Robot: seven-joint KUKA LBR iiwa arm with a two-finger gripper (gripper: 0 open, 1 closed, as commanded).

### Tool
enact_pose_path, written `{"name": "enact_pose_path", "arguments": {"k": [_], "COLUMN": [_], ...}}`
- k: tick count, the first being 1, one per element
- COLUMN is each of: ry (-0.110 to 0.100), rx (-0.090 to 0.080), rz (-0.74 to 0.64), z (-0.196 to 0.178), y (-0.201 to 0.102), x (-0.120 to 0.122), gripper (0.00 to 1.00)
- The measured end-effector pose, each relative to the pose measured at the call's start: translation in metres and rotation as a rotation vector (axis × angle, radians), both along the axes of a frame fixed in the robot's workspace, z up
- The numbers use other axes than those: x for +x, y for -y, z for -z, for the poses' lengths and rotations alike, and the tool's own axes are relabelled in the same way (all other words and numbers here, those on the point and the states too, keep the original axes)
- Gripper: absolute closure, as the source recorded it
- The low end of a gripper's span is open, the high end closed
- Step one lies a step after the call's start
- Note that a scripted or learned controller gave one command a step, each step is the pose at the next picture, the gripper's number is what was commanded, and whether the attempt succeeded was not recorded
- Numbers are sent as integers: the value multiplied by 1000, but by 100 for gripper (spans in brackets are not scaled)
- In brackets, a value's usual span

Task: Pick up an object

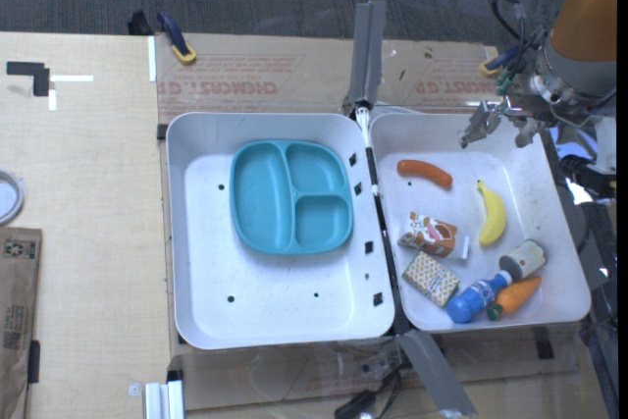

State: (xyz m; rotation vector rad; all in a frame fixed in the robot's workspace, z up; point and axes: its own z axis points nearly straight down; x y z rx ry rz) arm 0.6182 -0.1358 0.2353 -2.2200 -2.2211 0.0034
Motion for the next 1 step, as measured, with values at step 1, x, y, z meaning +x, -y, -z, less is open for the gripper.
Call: {"name": "enact_pose_path", "arguments": {"k": [1], "ry": [5], "rx": [-1], "rz": [82], "z": [142], "y": [4], "x": [-1], "gripper": [0]}}
